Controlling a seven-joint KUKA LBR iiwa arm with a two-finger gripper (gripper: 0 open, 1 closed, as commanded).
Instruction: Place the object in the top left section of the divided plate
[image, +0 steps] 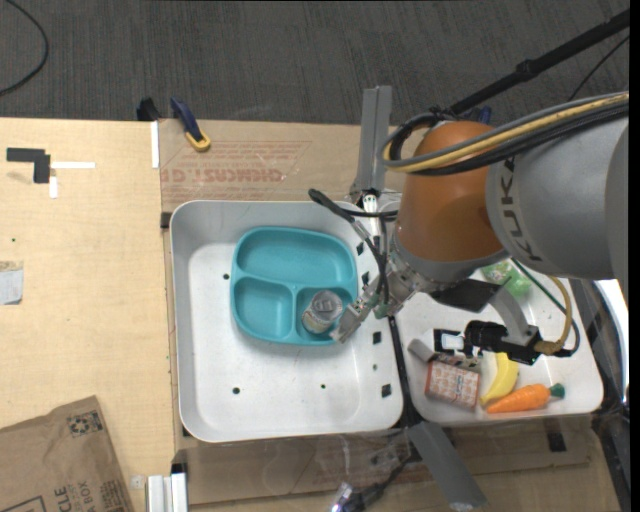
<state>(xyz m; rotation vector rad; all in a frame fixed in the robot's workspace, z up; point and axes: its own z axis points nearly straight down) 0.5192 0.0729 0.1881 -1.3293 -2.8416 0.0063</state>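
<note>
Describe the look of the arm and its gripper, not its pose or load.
The arm is a thick grey casing with dark KUKA lettering on its side, and a rounded orange band above the wrist. Yellow and black cables run along its top. The gripper is small, of grey metal, with thin wires beside it.

You get even, bright overhead light, soft shadows inside the white bin (200, 330), mild glare, slightly soft focus overall.
</note>
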